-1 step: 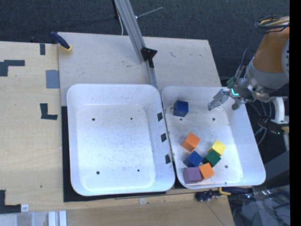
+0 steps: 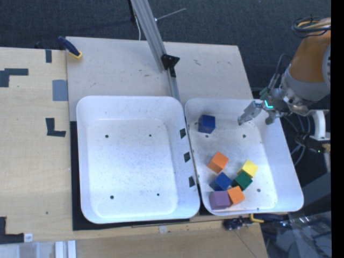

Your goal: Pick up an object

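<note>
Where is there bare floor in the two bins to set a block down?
The left bin has bare floor wall to wall. In the right bin, free patches lie between the lone blue cube and the gripper; the block cluster crowds the near corner.

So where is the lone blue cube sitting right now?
The blue cube sits alone in the upper left part of the right bin, near the divide with the left bin, apart from the block cluster lower down.

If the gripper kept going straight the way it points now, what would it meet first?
Probably the right bin's floor. The gripper points down and left over it, roughly toward the lone blue cube, but depth is unclear from this one view.
</note>
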`<state>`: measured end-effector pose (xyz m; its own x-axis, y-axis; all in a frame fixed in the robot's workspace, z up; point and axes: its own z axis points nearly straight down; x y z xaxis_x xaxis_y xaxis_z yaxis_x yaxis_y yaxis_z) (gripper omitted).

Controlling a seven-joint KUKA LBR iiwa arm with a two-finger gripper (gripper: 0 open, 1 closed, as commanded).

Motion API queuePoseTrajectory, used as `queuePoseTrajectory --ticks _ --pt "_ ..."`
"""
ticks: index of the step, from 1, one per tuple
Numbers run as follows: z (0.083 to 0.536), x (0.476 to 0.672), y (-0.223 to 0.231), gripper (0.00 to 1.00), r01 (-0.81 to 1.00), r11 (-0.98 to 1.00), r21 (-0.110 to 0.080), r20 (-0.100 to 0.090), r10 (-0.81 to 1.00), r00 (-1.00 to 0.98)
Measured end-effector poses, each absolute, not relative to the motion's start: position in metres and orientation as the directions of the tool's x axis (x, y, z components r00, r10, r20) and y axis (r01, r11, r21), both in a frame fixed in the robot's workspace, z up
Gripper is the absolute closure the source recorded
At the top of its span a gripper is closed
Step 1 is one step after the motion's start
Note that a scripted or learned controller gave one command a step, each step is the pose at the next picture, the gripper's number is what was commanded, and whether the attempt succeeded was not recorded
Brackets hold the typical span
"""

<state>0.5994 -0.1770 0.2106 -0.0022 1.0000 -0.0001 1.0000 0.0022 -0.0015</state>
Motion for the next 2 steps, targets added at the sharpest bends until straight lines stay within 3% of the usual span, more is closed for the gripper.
queuePoseTrajectory --ticks 1,2 --pt "0.157 0.588 -0.176 0.0 1.0 0.001 -0.007 0.0 1.0 -0.001" --pt "0.097 0.593 -0.18 0.0 1.0 0.001 -0.007 0.0 1.0 -0.001"
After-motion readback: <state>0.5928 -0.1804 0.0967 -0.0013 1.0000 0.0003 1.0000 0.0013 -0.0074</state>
